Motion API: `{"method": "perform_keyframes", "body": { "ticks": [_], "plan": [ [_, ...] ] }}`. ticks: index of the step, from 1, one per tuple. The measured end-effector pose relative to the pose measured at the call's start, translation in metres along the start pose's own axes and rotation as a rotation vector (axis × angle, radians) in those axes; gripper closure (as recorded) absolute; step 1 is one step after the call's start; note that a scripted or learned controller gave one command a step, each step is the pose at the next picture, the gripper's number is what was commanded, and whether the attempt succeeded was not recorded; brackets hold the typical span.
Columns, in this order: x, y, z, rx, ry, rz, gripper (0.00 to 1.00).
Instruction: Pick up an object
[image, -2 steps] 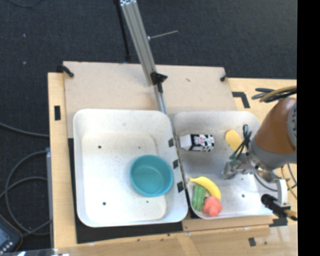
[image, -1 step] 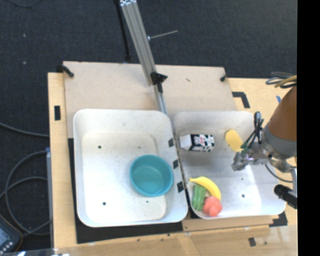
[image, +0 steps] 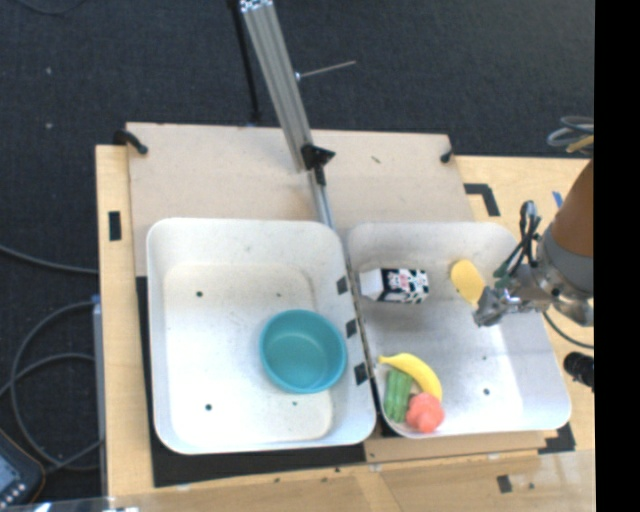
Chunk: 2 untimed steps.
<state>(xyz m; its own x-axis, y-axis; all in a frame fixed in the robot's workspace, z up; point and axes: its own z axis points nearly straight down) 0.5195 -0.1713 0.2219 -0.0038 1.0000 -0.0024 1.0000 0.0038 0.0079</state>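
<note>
Near edge, right bin: a plate (image: 400, 428) sat at the front-left corner of the right bin (image: 520, 400), carrying a banana (image: 420, 370), a green piece (image: 398, 394) and a red piece (image: 426, 412), all touching.
Left bin: a teal bowl (image: 303, 350) stood upright toward the inner wall of the left bin (image: 200, 300).
My gripper: my gripper (image: 490, 305) hung low over the right bin's middle right; at that angle I could not tell how it was set.
Nearest pick: a yellow object (image: 466, 280) lay just beside my tip, toward the back.
Farther back: a cow-patterned carton (image: 395, 284) lay on its side near the dividing wall.
Risk: I judged the yellow object rounded and smooth, so an off-centre descent could nudge it aside or squeeze it out, leaving me with nothing.
</note>
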Motion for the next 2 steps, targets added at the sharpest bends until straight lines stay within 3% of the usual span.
{"method": "perform_keyframes", "body": {
  "ticks": [1,2],
  "plan": [
    [-0.001,0.002,-0.054,-0.001,0.000,0.000,1.00],
    [0.040,0.021,-0.056,0.005,0.002,-0.003,1.00]
  ]
}}
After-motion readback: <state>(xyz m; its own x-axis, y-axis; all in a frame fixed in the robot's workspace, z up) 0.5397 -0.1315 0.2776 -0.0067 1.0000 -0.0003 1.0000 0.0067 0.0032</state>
